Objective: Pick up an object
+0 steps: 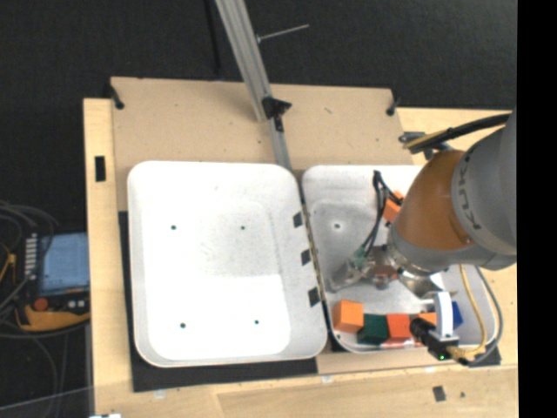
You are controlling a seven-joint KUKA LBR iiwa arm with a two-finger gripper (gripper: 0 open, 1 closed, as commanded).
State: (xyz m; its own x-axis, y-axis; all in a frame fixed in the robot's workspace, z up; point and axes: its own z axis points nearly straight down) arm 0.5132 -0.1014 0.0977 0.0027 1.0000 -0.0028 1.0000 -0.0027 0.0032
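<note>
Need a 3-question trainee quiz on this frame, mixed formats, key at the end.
1. True or false: the small orange block lies in the shallow white bin on the view's left.
2. Multiple choice: the dark green block sits (a) against the orange block, near the right-hand white bin's lower edge; (b) alone in the left bin; (c) on the bare tan bench top.
3. Short answer: over which bin does the grey arm with the orange band hang?

Key: 1 false, it lies in the right bin. 2 (a). 3 the right bin.
</note>
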